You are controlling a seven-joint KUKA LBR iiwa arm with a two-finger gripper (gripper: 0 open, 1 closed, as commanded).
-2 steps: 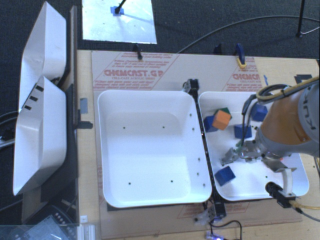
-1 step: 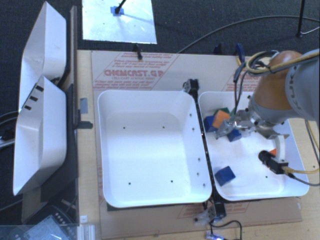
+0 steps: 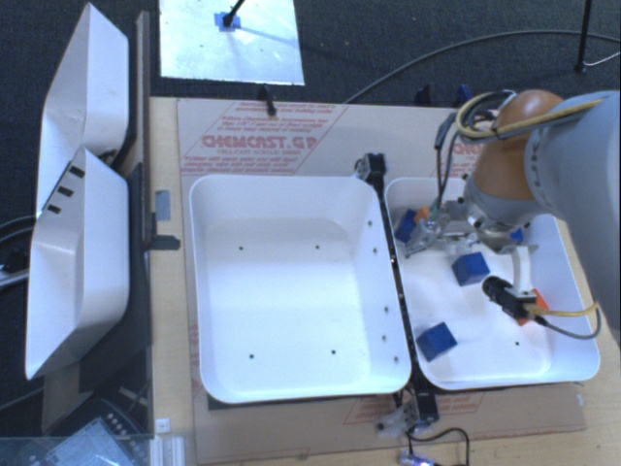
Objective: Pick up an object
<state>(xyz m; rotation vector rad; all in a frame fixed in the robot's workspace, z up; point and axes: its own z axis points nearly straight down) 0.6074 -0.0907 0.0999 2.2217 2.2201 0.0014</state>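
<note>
The hand (image 3: 434, 231) hangs in the right bin (image 3: 572, 357); a blue block (image 3: 471, 268) lies just right and nearer. Its grip I cannot tell.

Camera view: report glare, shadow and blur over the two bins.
Camera view: left bin evenly lit, its floor bright, near washed out; right bin carries soft arm shadow around the blue blocks; the gripper looks slightly soft; metal plate at top glares.
</note>
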